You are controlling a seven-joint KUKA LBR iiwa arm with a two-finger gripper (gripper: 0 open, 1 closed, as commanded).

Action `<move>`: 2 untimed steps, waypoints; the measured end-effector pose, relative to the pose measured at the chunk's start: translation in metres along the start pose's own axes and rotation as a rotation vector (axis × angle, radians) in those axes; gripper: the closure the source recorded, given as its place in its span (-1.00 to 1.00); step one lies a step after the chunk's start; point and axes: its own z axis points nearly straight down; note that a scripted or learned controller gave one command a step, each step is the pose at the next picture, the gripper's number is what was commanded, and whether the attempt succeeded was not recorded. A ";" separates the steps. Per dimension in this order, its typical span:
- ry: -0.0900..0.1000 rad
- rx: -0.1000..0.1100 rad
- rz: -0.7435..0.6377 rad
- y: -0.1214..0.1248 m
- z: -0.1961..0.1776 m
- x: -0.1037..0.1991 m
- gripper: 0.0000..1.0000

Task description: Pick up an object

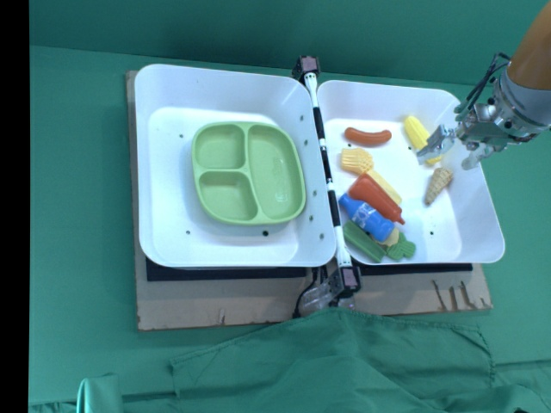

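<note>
The right bin holds several toy foods: a red sausage, a yellow corn cob, a yellow crinkle piece, a red-orange bottle, a blue bottle, green pieces and a beige ice-cream cone. My gripper hovers at the bin's upper right, over the spot between the corn cob and the cone. Its fingers stand open with nothing between them.
The left bin holds a light green divided plate. A hinge bar runs between the two bins. Cardboard lies under both bins, and green cloth covers the foreground.
</note>
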 end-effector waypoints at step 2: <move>0.005 0.009 -0.005 0.005 0.091 0.057 -1.00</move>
